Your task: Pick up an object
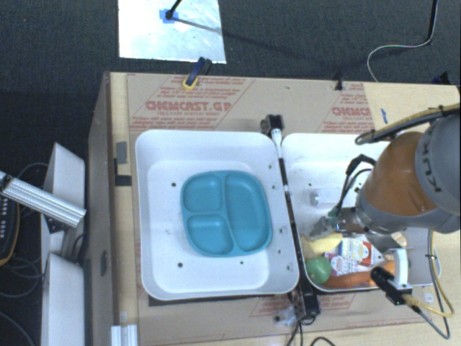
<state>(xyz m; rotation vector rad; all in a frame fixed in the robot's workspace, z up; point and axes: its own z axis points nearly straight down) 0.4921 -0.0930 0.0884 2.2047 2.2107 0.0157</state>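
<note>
1. The gripper point(338, 225) is buried under the arm's own wrist, low over the near end of the right bin point(317, 161). I cannot tell whether it is apart, together or clamped on anything.

2. The task's candidates lie heaped just below it in that bin's near corner: a pale yellow banana-like piece point(320, 246), a small green round fruit point(318, 269), an orange carrot-shaped piece point(349, 280) and a white printed packet point(354, 254) with red markings.

3. Risk: the pieces touch and overlap, so closing could catch two at once or wedge one against the bin wall. The cause would be the crowding in the corner.

4. Risk: the round green fruit looks smooth and glossy; it may squirt out sideways under a pinch. The packet looks flat and soft and may crumple rather than lift.

5. Risk: loose cables point(349, 182) hang by the wrist, close to the divider between the bins, and could snag.

6. The orange band point(392, 179) on the arm looks matte and rounded, the housing grey.

7. Left bin point(155, 193): smooth white plastic, shallow, rounded corners, holding a teal divided plate point(225, 213) with three compartments, well apart from the heap.

8. Beneath both bins is printed brown cardboard point(187, 107).
</note>
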